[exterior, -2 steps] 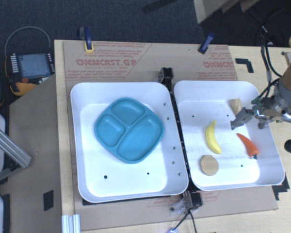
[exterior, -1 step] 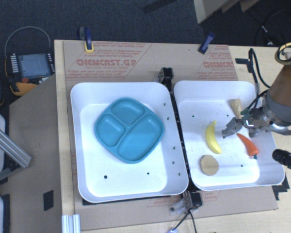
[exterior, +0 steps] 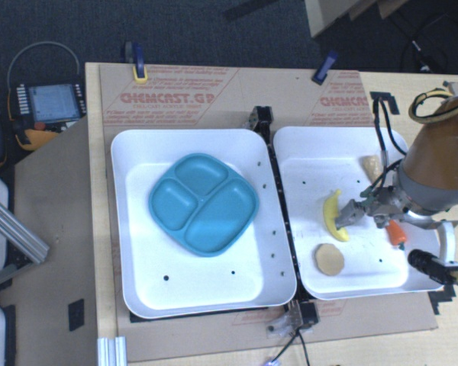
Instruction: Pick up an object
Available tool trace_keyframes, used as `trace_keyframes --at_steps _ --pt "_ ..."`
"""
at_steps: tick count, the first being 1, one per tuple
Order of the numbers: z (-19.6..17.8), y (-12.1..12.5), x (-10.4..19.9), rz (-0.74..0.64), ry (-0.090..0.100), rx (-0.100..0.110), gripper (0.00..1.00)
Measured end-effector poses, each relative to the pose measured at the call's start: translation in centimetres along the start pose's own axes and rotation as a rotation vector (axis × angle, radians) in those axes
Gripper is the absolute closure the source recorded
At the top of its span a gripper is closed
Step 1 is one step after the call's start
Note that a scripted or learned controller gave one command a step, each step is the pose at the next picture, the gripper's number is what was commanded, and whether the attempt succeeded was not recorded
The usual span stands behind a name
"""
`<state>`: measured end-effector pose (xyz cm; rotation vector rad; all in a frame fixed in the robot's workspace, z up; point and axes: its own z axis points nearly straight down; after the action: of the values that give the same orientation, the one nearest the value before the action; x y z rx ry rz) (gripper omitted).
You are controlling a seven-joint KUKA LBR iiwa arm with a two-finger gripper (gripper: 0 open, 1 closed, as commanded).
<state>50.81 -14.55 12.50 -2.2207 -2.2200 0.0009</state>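
In the right bin (exterior: 351, 287) a small yellow banana (exterior: 333, 215) lies near the middle. Below it is a round tan disc (exterior: 330, 259). An orange piece (exterior: 397, 234) lies further right, and a beige piece (exterior: 372, 166) sits near the bin's back. My gripper (exterior: 357, 213) is low over the right bin, just right of the banana and close to it. The wrist hides part of the bin's right side. Nothing is visibly held.
The left bin (exterior: 137, 280) holds a blue divided plate (exterior: 204, 203). Black cables (exterior: 382, 128) loop over the right bin's back edge. A clamp (exterior: 261, 117) sits between the bins at the back.
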Motion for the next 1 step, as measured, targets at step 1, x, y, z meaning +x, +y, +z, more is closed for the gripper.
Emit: trace_keyframes --at_steps 1 --pt "4.25 -0.04 0.05 0.001 0.001 0.002 0.00"
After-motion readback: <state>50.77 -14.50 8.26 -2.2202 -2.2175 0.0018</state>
